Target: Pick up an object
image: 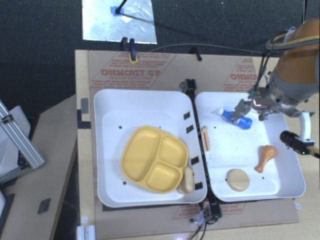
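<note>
On the counter (125,66), two white bins sit side by side. In the right bin (285,184), the hand (250,106) hovers just above a blue tube (237,118) at the rear; its grip state cannot be told.

Right bin (285,186): bottle (237,118) just left of gripper (252,109), drumstick (265,157) and bun (238,179) nearer camera; left bin (107,134): tray (154,159).
</note>
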